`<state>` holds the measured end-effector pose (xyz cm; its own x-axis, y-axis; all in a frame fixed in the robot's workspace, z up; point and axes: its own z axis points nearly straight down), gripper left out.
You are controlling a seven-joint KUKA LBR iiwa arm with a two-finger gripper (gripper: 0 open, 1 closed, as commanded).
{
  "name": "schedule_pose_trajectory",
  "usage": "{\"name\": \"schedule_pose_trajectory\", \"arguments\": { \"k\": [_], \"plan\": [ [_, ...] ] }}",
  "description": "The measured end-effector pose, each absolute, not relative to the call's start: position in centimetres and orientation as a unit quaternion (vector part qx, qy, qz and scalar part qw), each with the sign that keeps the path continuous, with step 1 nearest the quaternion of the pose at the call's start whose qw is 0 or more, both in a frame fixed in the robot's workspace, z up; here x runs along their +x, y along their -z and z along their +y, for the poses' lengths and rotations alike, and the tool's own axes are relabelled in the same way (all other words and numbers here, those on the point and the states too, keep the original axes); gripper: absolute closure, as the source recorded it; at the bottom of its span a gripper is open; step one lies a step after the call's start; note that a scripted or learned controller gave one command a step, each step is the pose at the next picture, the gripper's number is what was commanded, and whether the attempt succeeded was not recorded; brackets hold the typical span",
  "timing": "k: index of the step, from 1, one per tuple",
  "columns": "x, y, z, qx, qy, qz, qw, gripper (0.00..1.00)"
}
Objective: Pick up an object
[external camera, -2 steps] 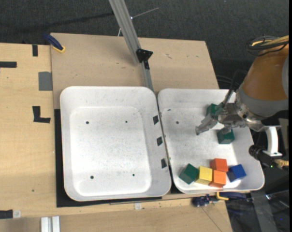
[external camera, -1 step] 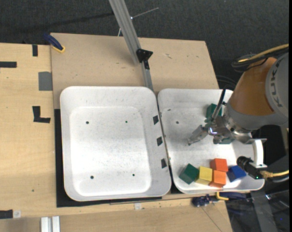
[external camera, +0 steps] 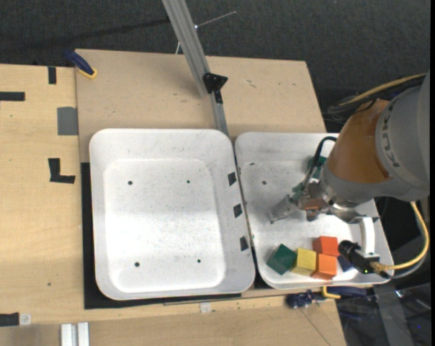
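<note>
In the right bin (external camera: 275,157), near its front edge, lie a green block (external camera: 280,259), a yellow block (external camera: 305,261) and two orange blocks (external camera: 325,246) (external camera: 325,265) in a tight cluster. My gripper (external camera: 284,209) hangs over the middle of that bin, behind the cluster and a little left of it. Its grey fingers (external camera: 279,213) point left and down toward the bin floor. Nothing shows between them. The arm's orange band and grey wrist cover the bin's right part.
The left bin (external camera: 163,215) lies beside the right one. A slanted metal pole (external camera: 192,42) with a black clamp rises behind the bins. A blue clip (external camera: 307,299) sits at the bench's front edge, and cables hang at the right.
</note>
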<state>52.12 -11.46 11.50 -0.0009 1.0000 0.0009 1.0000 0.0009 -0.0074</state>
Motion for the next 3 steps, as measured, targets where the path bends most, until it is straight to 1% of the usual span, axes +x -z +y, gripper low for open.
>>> {"name": "schedule_pose_trajectory", "arguments": {
  "k": [1, 2, 3],
  "plan": [
    [52.2, -12.8, -11.4, -0.706, -0.001, -0.708, 0.002, 1.0],
    [52.6, -18.0, -12.4, -0.707, 0.0009, -0.707, -0.002, 1.0],
    [52.9, -22.3, -11.9, -0.706, 0.0011, -0.708, -0.002, 1.0]
  ]
}}
